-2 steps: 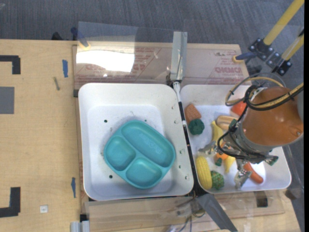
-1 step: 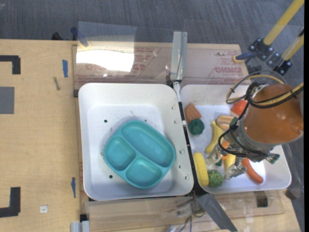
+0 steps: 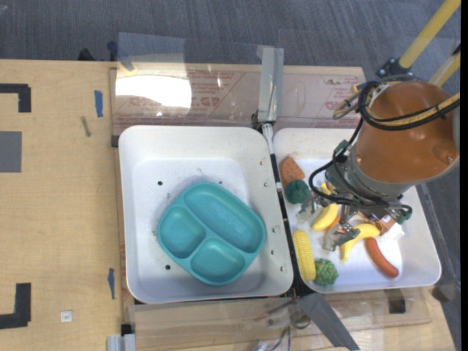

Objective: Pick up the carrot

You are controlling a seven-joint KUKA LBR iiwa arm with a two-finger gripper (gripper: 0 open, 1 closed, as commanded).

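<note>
Carrot (image 3: pixel 292 170) at right bin's (image 3: pixel 424 269) upper left, apart from gripper (image 3: pixel 351 225) of untellable state: likely light, rigid, smooth plastic, tapered, best pinched across thick middle, clear of bin wall.

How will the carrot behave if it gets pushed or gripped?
The carrot looks stiff and moulded, so it should hold its shape. Its tapered, rounded form may roll or pivot. Lying against the bin wall, it has little room to slide left.
</note>
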